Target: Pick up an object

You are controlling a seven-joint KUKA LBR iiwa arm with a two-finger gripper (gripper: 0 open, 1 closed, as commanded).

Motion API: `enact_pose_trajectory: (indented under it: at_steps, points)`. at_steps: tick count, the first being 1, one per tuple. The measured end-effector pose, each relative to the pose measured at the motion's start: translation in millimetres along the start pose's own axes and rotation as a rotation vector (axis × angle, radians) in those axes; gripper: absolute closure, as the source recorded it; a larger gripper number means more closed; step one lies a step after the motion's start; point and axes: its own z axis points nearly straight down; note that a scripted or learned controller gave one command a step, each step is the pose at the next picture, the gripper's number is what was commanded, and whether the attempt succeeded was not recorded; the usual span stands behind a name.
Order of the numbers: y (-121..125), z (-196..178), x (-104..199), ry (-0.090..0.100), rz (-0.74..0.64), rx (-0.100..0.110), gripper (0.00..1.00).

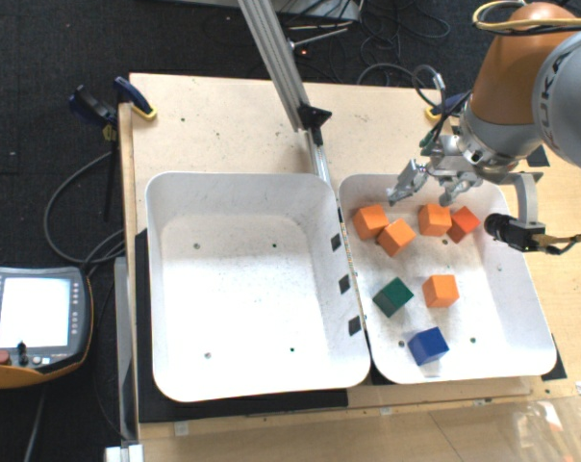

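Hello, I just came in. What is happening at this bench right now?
A grey and orange robot arm reaches in over the right bin, trying to pick up an object. Its hand is open and hangs above the orange blocks at the bin's far end, holding nothing. A green block and a blue block lie nearer the front. The left bin sits beside it.

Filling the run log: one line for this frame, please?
phase: approach | gripper: open, above right bin, holding nothing | nearest: orange cube | also in bin: green cube, blue cube | pick: not yet done
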Motion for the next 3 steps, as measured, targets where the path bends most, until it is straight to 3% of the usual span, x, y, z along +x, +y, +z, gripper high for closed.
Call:
enact_pose_trajectory:
  at_steps: [1, 2, 3]
  points:
    - [-62.7, -54.2, 38.6, 0.002, -0.004, -0.004, 0.00]
    - [-0.8, -49.6, -37.1, -0.005, 0.007, -0.006, 0.00]
    - [-7.2, 98.0, -17.9, 0.001, 0.002, 0.006, 0.00]
